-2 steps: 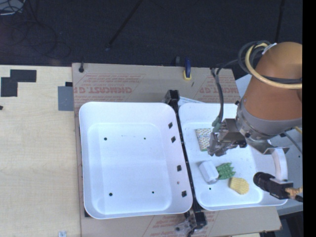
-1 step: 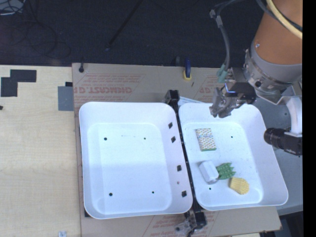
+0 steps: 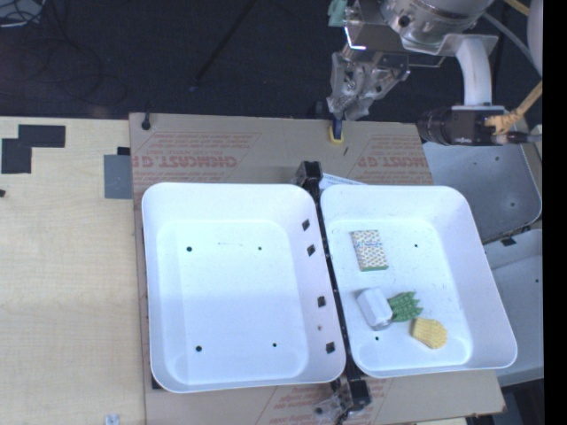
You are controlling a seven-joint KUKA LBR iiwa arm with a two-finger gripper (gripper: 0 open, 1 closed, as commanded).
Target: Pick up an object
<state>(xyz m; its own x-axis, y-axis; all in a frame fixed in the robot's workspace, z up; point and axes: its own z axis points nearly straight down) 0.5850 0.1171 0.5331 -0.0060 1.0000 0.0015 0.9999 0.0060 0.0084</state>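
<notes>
My gripper [image 3: 341, 116] hangs high above the back edge of the bench, behind the seam between the two bins and well clear of them. The right bin [image 3: 469, 237] holds a small patterned block [image 3: 369, 250] near its middle. Closer to the front lie a white cylinder [image 3: 374, 307], a green leafy toy [image 3: 404, 305] touching it, and a yellow textured piece [image 3: 430, 332]. All of these objects rest on the bin floor, far below and in front of the gripper.
The left bin [image 3: 168, 237] sits beside the right one, with a black clip strip [image 3: 319, 273] along the shared edge. Brown cardboard [image 3: 221, 153] lies under both bins. A light wooden bench top [image 3: 62, 264] extends left.
</notes>
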